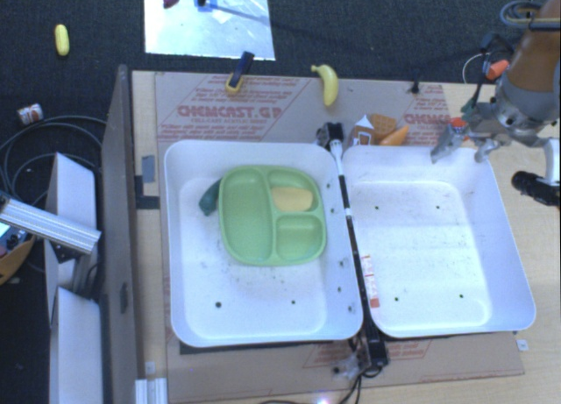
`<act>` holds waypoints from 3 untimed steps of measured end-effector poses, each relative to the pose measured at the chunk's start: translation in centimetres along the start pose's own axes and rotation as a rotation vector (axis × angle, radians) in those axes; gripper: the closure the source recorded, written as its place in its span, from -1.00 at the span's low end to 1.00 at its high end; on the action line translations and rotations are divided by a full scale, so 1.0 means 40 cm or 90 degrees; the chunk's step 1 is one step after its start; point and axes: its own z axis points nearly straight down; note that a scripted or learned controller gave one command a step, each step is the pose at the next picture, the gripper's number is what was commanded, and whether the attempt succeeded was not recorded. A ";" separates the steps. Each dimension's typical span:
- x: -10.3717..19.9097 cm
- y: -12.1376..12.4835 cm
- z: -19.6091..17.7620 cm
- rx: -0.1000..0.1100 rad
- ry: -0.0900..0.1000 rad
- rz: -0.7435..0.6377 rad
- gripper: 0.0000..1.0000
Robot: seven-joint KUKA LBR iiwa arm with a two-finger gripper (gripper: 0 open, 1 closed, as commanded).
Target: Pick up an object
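- Up at the right edge of the view, the gripper (462, 146) is hanging over the far right corner of the right bin (438, 306), its two fingers (441, 149) spread apart with nothing between them.
- Above the wrist, the grey arm (535, 69) is showing its orange band and reaching in from the right.
- Over in the left bin (193, 306), a green divided tray (259, 236) is lying flat, filling much of the middle.
- Inside the tray's far right compartment, a yellow object (291, 198) is resting.
- Against the tray's left rim, a dark green object (209, 196) is poking out, touching the tray and lying on the bin floor.
- Behind the bins, on the cardboard sheet (263, 104), a banana (329, 83) is lying near the far edge, well apart from the gripper.
- Just beyond the right bin's far left corner, an orange object (386, 129) is sitting beside a small white carton (362, 127); what exactly they are is hard to tell.
- Near the cardboard's far edge, a yellow-and-black tool (238, 74) is lying to the left of the banana.
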 end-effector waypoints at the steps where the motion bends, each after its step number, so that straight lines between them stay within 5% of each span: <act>1: 0.188 -0.011 0.207 0.004 0.003 -0.004 -1.00; 2: 0.270 0.015 0.281 0.001 0.001 -0.003 -1.00; 3: 0.264 0.018 0.248 -0.002 0.000 -0.003 1.00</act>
